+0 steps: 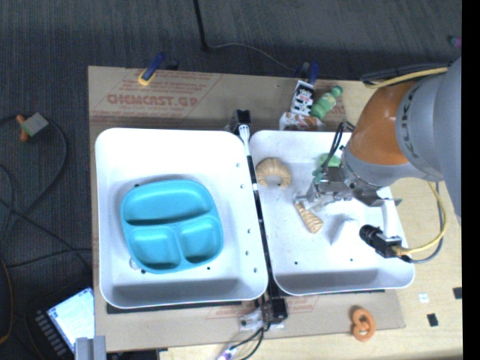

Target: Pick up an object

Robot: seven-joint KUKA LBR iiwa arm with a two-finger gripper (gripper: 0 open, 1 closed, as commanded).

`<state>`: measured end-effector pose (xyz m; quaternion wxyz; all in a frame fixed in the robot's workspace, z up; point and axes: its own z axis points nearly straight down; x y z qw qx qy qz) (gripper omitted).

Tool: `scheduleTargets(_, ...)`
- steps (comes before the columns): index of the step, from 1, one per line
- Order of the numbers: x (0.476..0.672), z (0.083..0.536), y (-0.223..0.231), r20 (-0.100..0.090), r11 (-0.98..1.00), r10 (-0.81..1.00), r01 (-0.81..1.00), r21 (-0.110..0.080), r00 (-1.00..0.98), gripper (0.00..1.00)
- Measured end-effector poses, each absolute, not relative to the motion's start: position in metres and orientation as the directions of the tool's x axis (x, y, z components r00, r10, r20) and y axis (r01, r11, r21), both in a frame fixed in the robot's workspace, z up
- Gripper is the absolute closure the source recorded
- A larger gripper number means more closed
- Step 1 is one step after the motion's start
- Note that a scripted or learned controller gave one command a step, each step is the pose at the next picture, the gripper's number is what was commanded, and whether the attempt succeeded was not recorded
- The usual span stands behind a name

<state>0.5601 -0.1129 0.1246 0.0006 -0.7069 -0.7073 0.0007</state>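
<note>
In the right bin [337, 276], a tan ridged cone-shaped piece [308, 217] lies near the middle. A beige croissant-like piece [274, 172] rests by the bin's left wall. My gripper [313, 199] hangs low over the bin, right above the top end of the tan piece. It may be touching that piece, though the view does not settle it. The grey arm with its orange band [382, 137] reaches in from the right and hides the bin's far right part.
The left bin [112, 163] holds a blue divided tray [172, 224]. Behind the right bin, a green toy [328, 102] and a small printed pack [301, 100] sit on the bench. An orange ring [363, 322] lies in front. A yellow cable [427, 250] loops at the right.
</note>
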Motion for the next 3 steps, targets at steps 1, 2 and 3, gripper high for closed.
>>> scheduleTargets(1,0.56,0.124,-0.113,0.0,0.001,1.0,1.0,-0.002,-0.001,0.0)
scheduleTargets(2,0.587,0.088,-0.096,-0.001,0.0,1.0,1.0,0.002,0.0,0.0)
scheduleTargets(3,0.588,0.098,-0.097,-0.004,0.0,1.0,1.0,0.007,0.001,1.0)
